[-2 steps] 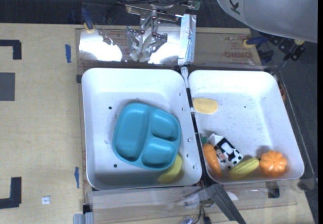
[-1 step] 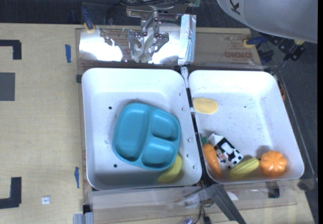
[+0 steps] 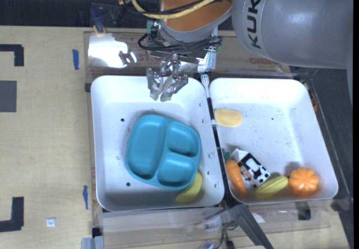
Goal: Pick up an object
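- One grey arm with an orange band reaches in from the right, and its metal gripper (image 3: 164, 86) hangs over the far rim of the left bin (image 3: 106, 130).
- Whether the claw is apart or together cannot be told from this angle; nothing shows in its grasp, and it seems to hover above the bare white floor of the bin without touching any object.
- Left bin contents: a blue divided plate (image 3: 162, 151) with three compartments lies flat in the middle, and a yellow-green fruit-shaped toy (image 3: 192, 187) peeks out from under the plate's near right corner.
- Both of these lie nearer the camera than the claw, the plate close below it in the view, the yellow-green toy well apart at the near edge.
- Right bin (image 3: 280, 107) contents: a pale yellow oval piece (image 3: 228, 117) lies near the dividing wall, just right of and nearer than the claw.
- Along that bin's near edge, well apart from the claw, sit an orange carrot-like toy (image 3: 235, 178), a black-and-white patterned item (image 3: 253, 169), a yellow-green banana-like toy (image 3: 271, 185) and a small orange pumpkin (image 3: 303, 180), crowded together.
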Controlling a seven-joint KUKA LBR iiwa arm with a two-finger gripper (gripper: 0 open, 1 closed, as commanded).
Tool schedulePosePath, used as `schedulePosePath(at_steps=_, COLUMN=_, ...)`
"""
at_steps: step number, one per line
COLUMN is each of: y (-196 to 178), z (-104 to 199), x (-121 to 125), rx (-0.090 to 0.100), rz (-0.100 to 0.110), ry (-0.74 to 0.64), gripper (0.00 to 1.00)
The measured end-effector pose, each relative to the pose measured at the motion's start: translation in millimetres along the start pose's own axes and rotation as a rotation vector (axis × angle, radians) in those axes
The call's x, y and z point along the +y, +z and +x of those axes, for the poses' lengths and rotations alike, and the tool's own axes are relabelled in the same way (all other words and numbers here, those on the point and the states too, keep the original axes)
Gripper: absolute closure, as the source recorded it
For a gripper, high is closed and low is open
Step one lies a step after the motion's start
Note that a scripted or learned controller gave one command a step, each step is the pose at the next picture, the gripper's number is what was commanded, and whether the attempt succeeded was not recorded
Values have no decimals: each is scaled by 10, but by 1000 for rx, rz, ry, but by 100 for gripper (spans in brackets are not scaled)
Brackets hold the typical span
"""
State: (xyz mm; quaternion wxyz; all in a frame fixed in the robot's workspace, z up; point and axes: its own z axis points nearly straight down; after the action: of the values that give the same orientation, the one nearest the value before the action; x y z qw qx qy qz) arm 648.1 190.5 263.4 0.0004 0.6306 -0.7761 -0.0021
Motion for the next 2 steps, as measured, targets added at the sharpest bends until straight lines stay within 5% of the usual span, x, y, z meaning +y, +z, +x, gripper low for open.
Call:
schedulePosePath(at_steps=1, y=-855, z=-76, x=-178, rx=-6, rz=13, ry=-268, gripper=100)
schedulePosePath(at_steps=2, y=-948, z=-377, x=-11, rx=-5, rz=11, ry=-455, gripper=100)
